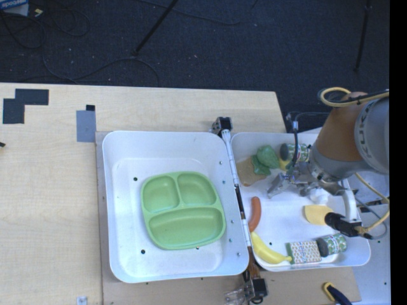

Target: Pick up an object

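Pincer [284, 184] hangs low in the right bin [280, 143] beside the green toy [266, 158], presumably for a grasp; its state cannot be told.

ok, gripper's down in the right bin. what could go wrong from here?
1. The gripper sits low beside the green toy and the tan block, which lie packed together in the bin's far corner; it may nudge them or close on both.
2. The red sausage and banana lie along the divider wall, so a finger could catch the right bin's edge there.
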{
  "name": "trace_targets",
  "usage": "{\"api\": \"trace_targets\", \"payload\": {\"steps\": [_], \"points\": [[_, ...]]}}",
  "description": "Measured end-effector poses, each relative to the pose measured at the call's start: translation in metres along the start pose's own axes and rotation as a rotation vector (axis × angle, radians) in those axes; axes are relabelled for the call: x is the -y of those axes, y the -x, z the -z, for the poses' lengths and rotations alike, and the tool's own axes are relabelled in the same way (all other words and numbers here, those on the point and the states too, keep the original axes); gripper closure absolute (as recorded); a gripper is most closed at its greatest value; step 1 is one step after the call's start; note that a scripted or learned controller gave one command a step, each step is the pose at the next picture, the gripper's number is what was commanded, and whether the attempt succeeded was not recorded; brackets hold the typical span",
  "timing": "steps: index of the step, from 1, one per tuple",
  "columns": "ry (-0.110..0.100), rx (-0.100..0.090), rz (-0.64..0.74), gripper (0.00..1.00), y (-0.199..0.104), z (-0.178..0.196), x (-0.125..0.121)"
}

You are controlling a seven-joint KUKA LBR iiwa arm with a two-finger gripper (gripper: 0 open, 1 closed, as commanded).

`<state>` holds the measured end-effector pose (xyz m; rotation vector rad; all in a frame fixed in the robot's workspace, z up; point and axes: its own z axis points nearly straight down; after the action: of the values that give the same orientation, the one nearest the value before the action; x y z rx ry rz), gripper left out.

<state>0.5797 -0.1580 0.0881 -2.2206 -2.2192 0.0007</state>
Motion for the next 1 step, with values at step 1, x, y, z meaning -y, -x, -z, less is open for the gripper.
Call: {"api": "trace_targets", "payload": {"steps": [1], "points": [[-0.001,0.000,0.002,0.00,0.0301,-0.0007,-0.0641]]}}
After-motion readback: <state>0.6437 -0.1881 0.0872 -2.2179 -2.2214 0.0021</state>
